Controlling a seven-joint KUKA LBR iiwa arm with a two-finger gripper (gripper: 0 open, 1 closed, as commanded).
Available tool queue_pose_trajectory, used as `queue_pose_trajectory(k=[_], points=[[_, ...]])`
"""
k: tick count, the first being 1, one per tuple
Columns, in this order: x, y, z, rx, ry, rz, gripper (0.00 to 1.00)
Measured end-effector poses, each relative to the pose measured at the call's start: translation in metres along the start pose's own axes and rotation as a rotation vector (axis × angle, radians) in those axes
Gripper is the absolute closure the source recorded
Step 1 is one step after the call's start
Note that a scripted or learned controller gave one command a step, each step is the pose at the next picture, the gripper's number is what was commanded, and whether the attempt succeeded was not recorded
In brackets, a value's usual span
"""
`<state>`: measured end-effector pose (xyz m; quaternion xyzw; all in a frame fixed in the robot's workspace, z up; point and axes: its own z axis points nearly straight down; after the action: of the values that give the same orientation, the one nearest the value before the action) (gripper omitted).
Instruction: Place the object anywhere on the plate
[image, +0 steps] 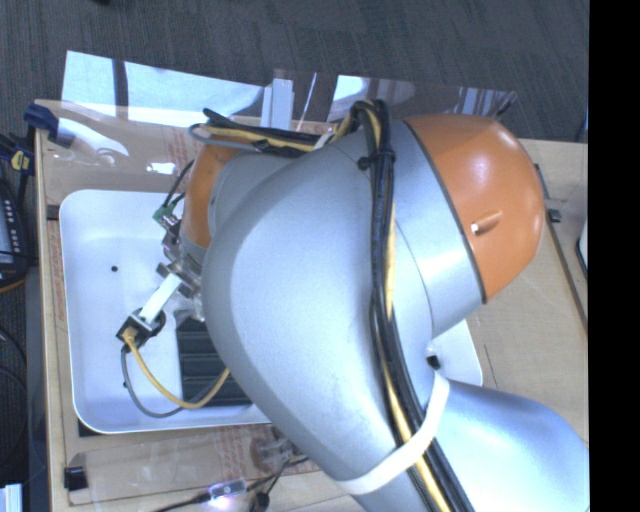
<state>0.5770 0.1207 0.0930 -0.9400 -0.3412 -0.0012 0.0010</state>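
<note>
Pincer (185, 285) sits low in the left bin (90, 300), just beside a dark ribbed thing (205, 360), probably to reach it, but the grey arm (320, 300) hides whether it is open or closed.

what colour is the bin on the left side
The bin is plain white, clearest in the camera view.

Grey arm (330, 300) reaches in from lower right, big link slanting up and left across centre. Its orange band (480, 210) sits upper right. The wrist (200, 215) tips downward at left; end effector (185, 272) tucked under it, mostly hidden by the arm. Black-yellow cables (380, 200) run along the link.
</note>
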Motion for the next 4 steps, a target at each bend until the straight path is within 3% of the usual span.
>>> queue_pose_trajectory(k=[1, 2, 3, 4], points=[[-0.048, 0.039, -0.098, 0.002, -0.005, -0.692, 1.0], [0.071, 0.037, -0.081, 0.004, -0.004, -0.703, 1.0], [0.097, 0.008, -0.136, 0.001, -0.002, -1.171, 1.0], [0.111, -0.011, -0.049, 0.007, -0.005, -1.554, 1.0]])
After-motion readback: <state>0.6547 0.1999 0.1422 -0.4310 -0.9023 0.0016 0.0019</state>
